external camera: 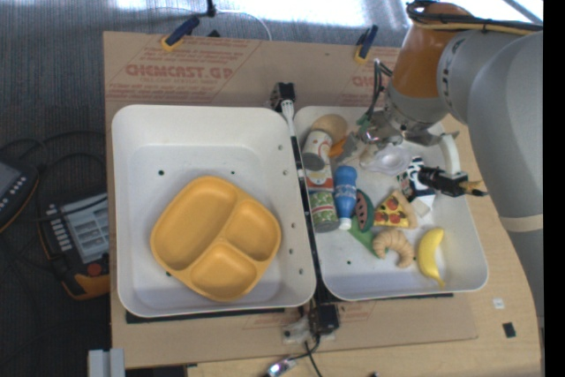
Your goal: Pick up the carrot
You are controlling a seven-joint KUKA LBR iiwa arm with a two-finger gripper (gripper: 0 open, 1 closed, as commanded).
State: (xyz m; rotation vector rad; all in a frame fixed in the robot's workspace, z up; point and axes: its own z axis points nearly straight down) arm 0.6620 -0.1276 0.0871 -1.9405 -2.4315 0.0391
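My gripper [378, 139] hangs low over the far middle of the right bin [468, 278]. It is right beside a beige cylinder [325, 131] and just above a pale, glassy item [390, 161]. The wrist and gripper body hide what lies directly beneath them. Toy food is crowded around it: a blue bottle [344, 190], a watermelon slice [364, 214], a pizza slice [395, 212], a croissant [395, 244] and a banana [431, 254].
A grey-topped can [313, 162] and a green can [323, 209] lie along the right bin's left wall. A black-and-white toy [411, 178] sits right of the gripper. The left bin [141, 146] holds a yellow divided plate [216, 236].
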